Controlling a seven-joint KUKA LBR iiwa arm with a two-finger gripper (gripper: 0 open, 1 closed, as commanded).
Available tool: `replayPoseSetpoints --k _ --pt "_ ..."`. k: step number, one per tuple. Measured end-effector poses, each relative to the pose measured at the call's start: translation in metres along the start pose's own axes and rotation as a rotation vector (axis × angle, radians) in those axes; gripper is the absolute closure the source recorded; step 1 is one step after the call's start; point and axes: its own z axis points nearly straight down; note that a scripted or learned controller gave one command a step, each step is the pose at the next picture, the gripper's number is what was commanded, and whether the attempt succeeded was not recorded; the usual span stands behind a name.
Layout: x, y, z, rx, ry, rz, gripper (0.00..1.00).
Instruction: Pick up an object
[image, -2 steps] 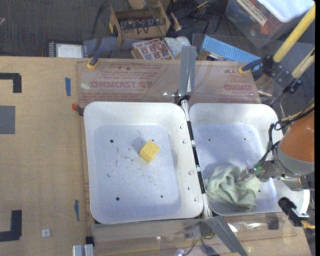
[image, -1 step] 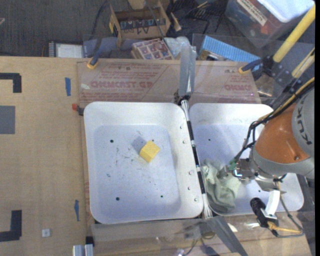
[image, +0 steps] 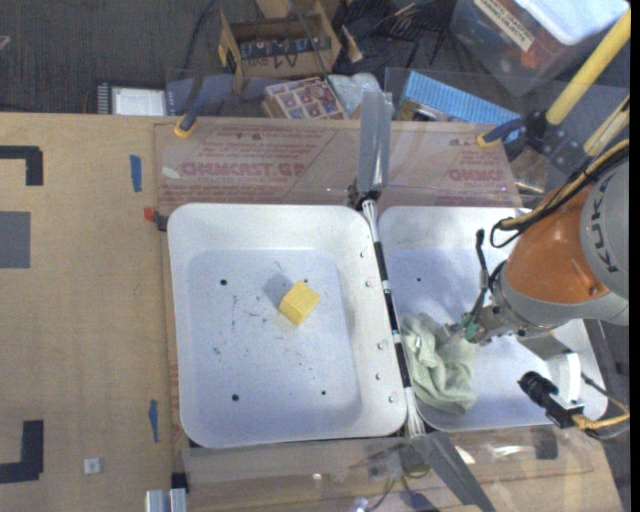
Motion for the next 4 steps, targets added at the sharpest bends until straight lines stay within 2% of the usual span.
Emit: replayPoseSetpoints --k 1,2,3,4 --pt "0.001 0.002 -0.012 -0.007 0.0 0.0 1.0" --pt "0.03 -0.026 -0.096 0.003 0.004 -0.434 1.0" --pt "0.039 -0.023 -0.11 0.003 0.004 -0.423 1.0" --pt "0.02 -0.029 -0.111 0.004 0.004 -0.223 1.0"
